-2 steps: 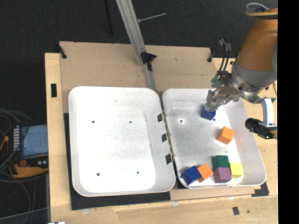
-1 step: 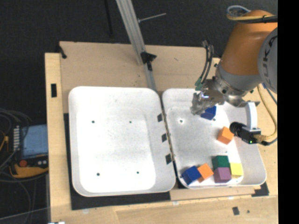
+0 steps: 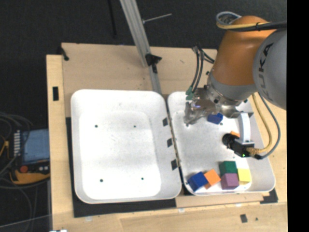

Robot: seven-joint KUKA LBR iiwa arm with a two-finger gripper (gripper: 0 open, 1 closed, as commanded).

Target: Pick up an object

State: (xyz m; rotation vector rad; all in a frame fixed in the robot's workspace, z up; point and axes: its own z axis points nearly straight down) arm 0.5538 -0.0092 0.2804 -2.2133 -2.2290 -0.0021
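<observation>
Several small blocks lie in the right bin [image 3: 203, 144]. Along its near edge sit a blue block [image 3: 198, 180], an orange block [image 3: 211, 177], a green block [image 3: 228, 168], a purple block [image 3: 230, 180] and a yellow block [image 3: 244, 175]. Another blue block [image 3: 215, 118] shows just under the wrist at the bin's far side. My gripper [image 3: 190, 115] hangs over the far left corner of the right bin, just left of that blue block. Whether it touches the block is hidden by the wrist.
The left bin [image 3: 120, 144] lies beside the right one, with a row of black clips [image 3: 170, 141] along the shared rim. A slanted metal pole [image 3: 140, 37] rises behind the bins. A black fitting with a green light [image 3: 237, 146] hangs off the arm over the right bin.
</observation>
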